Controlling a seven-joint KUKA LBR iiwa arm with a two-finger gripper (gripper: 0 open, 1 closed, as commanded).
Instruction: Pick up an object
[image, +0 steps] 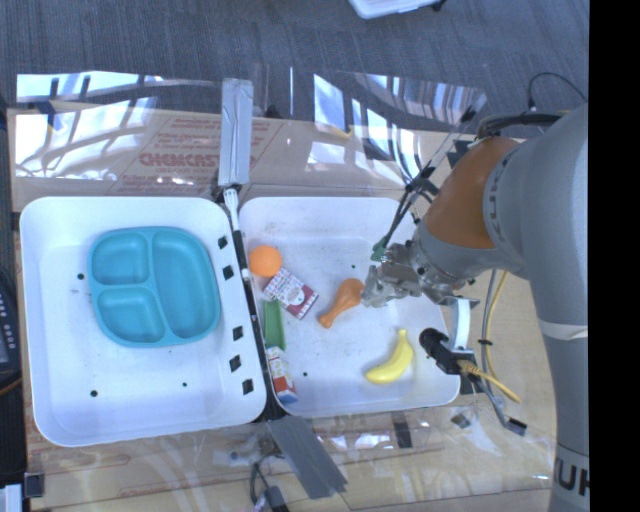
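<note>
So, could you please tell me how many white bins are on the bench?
2, side by side: the left bin holds a blue divided plate, and the right bin holds the small toys, including a banana.

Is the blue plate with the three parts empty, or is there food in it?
Empty. The blue plate lies flat in the left bin, and all three of its sections show bare blue.

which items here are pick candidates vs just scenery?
Pick candidates, all in the right bin:
drumstick toy, nearest the gripper
banana
orange ball
small carton
green stick

Lying about:
blue divided plate, in the left bin
</note>
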